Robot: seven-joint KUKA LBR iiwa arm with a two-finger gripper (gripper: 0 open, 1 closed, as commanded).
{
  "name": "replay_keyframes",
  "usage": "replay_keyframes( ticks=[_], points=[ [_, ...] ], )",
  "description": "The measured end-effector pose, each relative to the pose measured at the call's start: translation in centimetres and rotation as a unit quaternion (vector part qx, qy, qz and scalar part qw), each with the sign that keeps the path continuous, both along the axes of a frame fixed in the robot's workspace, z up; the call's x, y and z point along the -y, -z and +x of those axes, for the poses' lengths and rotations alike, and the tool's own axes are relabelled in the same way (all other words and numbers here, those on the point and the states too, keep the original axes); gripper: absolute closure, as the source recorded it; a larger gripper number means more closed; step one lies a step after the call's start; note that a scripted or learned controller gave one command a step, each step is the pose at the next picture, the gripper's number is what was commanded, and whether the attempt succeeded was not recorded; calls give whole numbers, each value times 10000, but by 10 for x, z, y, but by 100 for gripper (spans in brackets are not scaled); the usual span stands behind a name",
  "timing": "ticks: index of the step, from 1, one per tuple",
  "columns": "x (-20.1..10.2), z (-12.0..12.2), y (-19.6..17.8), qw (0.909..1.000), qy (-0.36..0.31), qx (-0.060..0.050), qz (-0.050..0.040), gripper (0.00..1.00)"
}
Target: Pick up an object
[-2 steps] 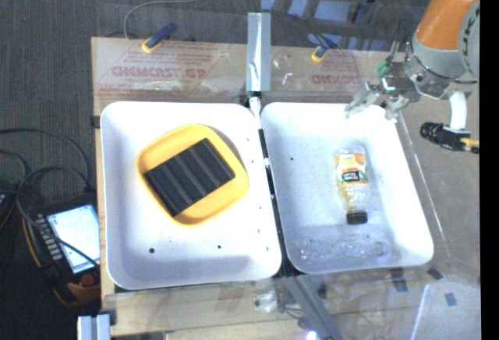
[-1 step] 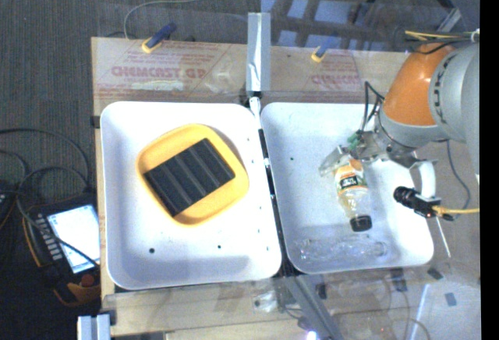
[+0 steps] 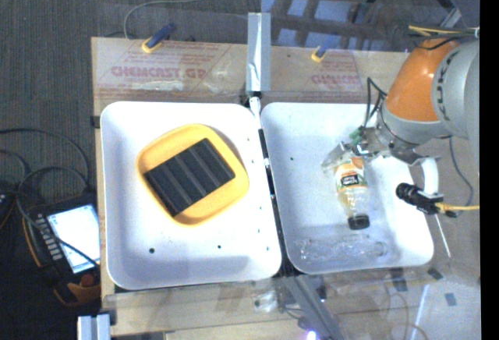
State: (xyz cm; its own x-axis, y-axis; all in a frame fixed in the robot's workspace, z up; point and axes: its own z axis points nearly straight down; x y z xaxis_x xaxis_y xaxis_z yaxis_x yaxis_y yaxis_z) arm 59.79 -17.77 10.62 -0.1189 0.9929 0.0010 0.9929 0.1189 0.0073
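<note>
Hand, grip state unclear, touches clear plastic bottle lying in glossy white bin

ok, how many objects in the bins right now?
2. A yellow dish with a dark ribbed insert in the left bin; a small bottle in the right bin, under the gripper, which may hide more.

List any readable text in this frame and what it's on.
"CHEMCAST GP", red print on the film over the board behind the left bin; the last letters are faint.
Red print on the board behind the right bin: likely the same mark, too blurred to read.
Label on the small bottle in the right bin: too small to read.
Tablet screen on the floor: unreadable.
</note>
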Motion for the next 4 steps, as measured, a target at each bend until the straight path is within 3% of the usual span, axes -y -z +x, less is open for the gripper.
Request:
replay_keyframes(
  ticks=[1, 2, 3, 4],
  points=[
    [-11, -30, 8, 9964, -825, 166, -84, 100],
    [-73, 21, -60, 9994, -340, -29, -14, 100],
    [-18, -1, -30, 9975, 703, -44, -10, 100],
    [-89, 49, -77, 9984, 570, -46, -14, 100]
  ],
)
